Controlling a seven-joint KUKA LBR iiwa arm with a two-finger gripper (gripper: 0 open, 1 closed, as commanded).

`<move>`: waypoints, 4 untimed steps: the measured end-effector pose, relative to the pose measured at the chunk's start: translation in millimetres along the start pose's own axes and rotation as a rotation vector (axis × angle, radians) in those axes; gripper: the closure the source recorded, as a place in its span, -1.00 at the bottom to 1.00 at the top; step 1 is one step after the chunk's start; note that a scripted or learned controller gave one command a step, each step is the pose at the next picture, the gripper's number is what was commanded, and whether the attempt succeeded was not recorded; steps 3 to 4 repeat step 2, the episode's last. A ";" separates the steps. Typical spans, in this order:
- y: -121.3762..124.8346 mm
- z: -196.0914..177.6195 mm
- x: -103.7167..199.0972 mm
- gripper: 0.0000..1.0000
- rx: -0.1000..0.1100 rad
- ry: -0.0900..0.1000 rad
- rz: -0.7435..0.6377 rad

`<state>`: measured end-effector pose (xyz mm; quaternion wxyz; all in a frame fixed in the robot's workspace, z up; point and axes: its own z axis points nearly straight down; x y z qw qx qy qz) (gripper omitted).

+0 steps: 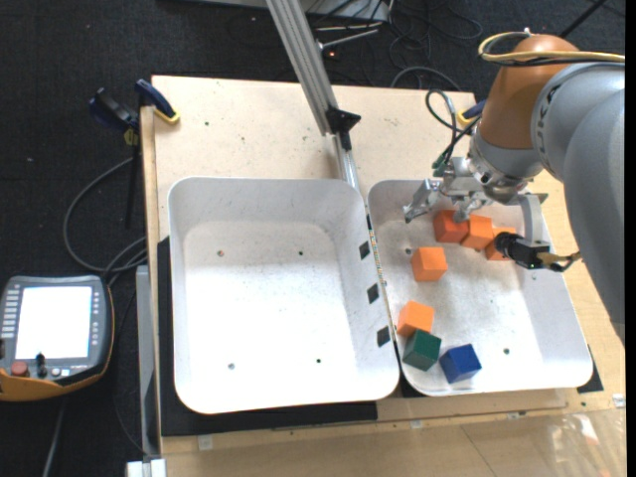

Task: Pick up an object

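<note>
My gripper (449,203) hangs over the back of the right bin (556,346), just above a red-orange block (450,228). Right beside that block lies an orange block (481,232), and a third orange piece (498,247) sits partly under the arm's black fitting. Further forward are an orange cube (428,263), another orange cube (415,317), a green cube (422,349) and a blue cube (460,362). I see nothing lifted off the bin floor.
The left bin (199,227) stands beside the right one, and their rims meet at mid-bench. A slanted metal rail (303,53) runs down to the back of that seam. A teach pendant (52,336) lies off the bench at the left.
</note>
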<state>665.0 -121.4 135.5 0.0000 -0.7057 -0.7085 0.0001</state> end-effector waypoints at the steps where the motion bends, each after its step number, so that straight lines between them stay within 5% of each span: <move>1: -29.0 14.1 -39.0 -1.00 -0.012 -0.003 0.006; 2: -27.6 2.8 -37.8 1.00 -0.014 -0.004 0.002; 4: -27.6 2.8 -37.8 1.00 -0.014 -0.004 0.002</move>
